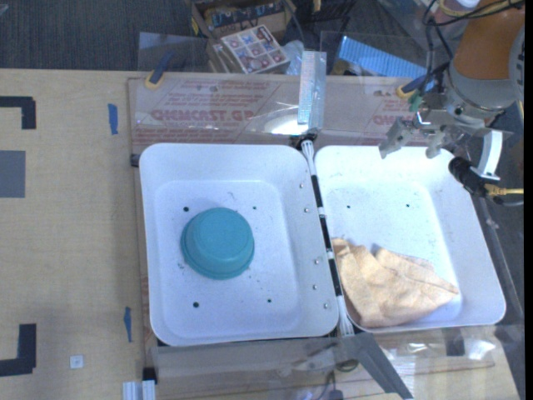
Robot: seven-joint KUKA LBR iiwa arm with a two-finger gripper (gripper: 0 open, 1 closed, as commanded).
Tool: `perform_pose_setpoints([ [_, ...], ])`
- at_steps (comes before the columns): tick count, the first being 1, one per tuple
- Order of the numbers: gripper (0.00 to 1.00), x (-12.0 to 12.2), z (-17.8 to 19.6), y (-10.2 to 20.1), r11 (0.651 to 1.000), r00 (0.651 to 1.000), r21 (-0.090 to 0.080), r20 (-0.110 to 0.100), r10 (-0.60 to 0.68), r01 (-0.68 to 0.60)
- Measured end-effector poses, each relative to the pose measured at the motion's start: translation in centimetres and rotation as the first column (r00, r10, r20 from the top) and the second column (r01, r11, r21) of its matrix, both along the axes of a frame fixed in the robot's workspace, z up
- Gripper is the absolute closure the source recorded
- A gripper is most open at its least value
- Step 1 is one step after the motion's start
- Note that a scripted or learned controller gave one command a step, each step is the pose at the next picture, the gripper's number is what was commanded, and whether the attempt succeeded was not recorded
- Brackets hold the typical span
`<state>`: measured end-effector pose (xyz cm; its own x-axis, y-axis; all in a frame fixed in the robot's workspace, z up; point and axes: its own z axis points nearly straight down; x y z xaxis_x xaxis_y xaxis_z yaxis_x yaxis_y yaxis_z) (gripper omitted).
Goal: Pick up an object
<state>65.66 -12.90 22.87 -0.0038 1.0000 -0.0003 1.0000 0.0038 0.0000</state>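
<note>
Above the right bin's (466, 223) far rim, gripper (414, 142) is hovering, fingers apart, nothing between them. Crumpled tan cloth (391, 286) is lying well below it by the near wall; teal bowl (218, 242) is sitting upside-down in left bin (158, 223). Likely pre-grasp staging.

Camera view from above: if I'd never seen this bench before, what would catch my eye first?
Probably the teal bowl, lying upside down in the middle of the left bin, bright against the white. Next, the crumpled tan cloth in the near part of the right bin. Then the gripper on the grey and orange arm, above that bin's far right corner.
</note>
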Motion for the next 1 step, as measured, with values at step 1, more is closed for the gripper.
perform_pose_setpoints([
  [1, 0.0, -4.48, -1.59, -3.14, 0.997, 0.997, 0.0, 0.0, 0.073, -0.073],
])
